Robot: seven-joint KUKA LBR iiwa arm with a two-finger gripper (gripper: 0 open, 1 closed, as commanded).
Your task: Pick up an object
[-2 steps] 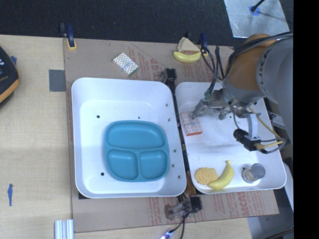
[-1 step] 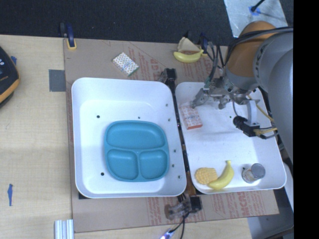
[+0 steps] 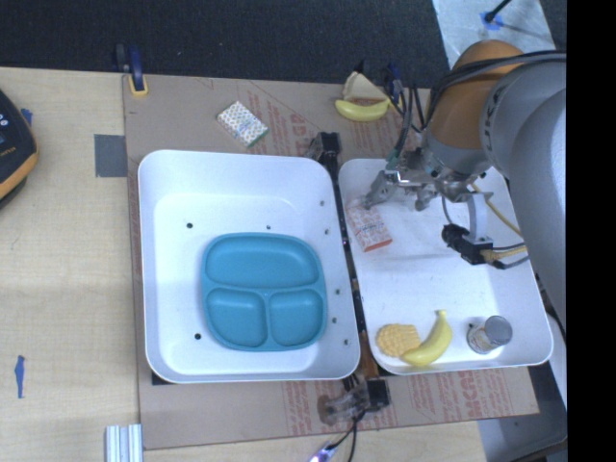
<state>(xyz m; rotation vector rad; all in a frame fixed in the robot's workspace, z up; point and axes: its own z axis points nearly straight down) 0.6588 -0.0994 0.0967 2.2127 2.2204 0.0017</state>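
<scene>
My gripper (image 3: pixel 397 196) hangs over the far left corner of the right bin (image 3: pixel 515 287), its two metal fingers spread open with nothing between them. Just below and left of it, a small white and red packet (image 3: pixel 369 229) lies flat on the bin floor, apart from the fingers. Along the right bin's near edge sit a yellow banana (image 3: pixel 430 343), a round tan cracker (image 3: pixel 396 338) touching it, and a small metal can (image 3: pixel 491 334). The grey arm with its orange band (image 3: pixel 481 75) comes in from the right.
The left bin (image 3: pixel 164 210) holds a blue divided plate (image 3: pixel 263 290). Behind the bins, on the cardboard, lie a second banana (image 3: pixel 362 110) and a patterned packet (image 3: pixel 242 121). A black and yellow device (image 3: pixel 12 147) sits at the far left edge.
</scene>
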